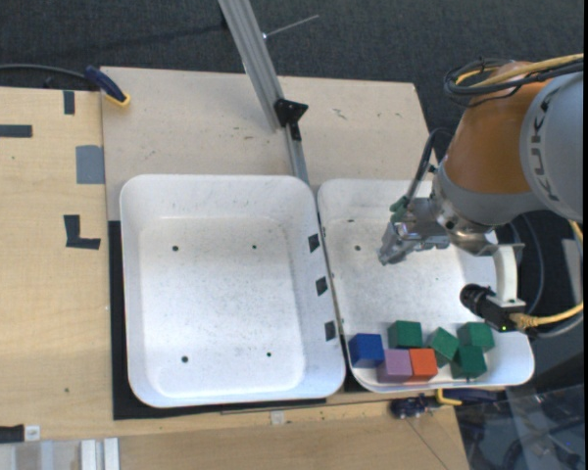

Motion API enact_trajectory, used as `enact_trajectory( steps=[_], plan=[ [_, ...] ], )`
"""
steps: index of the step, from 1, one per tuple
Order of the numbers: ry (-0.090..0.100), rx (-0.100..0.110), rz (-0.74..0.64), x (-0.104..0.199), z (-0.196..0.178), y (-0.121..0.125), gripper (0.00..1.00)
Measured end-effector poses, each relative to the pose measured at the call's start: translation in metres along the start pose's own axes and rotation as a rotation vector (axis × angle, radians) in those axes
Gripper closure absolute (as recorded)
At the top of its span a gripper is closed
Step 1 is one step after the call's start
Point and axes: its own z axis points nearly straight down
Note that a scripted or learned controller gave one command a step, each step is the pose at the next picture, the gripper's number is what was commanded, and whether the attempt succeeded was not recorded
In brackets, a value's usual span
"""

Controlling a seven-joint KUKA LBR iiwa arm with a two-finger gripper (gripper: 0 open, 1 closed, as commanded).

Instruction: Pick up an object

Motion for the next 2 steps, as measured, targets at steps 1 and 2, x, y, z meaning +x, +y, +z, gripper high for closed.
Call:
enact_trajectory(
  steps=[1, 2],
  plan=[
    [0.000, 0.000, 0.001, 0.055, 0.000, 0.020, 1.00],
    [-0.001, 0.000, 0.001, 0.112, 0.006, 0.037, 1.00]
  ],
)
